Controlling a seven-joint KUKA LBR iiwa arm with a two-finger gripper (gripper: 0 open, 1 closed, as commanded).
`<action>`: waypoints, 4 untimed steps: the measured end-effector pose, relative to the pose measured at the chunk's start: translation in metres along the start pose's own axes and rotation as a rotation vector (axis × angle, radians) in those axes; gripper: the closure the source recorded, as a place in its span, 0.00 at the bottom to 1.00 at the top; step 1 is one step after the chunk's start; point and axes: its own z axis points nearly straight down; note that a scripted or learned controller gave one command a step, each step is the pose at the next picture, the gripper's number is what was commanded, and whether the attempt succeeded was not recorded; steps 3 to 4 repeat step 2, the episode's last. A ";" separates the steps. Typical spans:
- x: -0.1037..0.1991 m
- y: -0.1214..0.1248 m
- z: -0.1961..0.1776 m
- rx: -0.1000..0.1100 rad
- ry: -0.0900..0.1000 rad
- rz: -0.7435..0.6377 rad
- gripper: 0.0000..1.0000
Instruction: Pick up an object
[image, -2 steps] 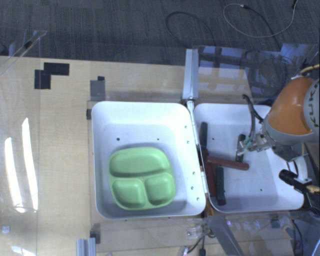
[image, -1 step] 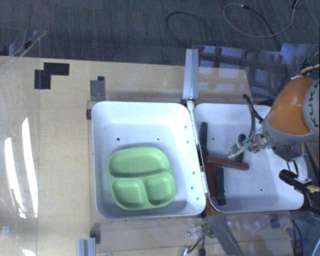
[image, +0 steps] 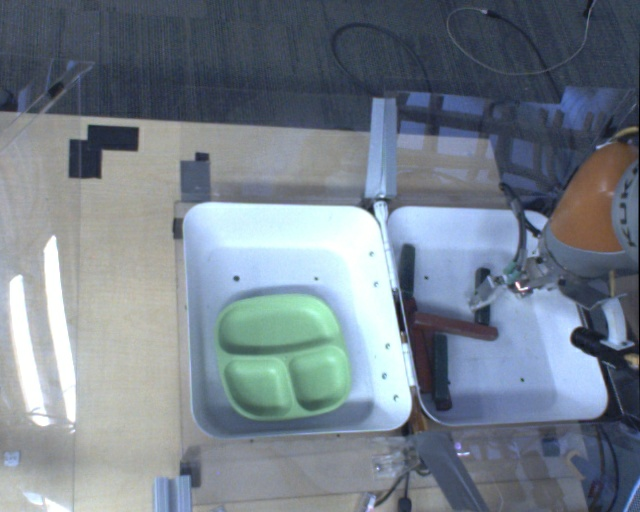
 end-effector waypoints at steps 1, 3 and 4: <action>0.001 0.004 -0.013 -0.008 -0.001 -0.003 1.00; 0.047 0.067 -0.133 -0.002 -0.001 0.009 1.00; 0.047 0.067 -0.133 -0.002 -0.001 0.009 1.00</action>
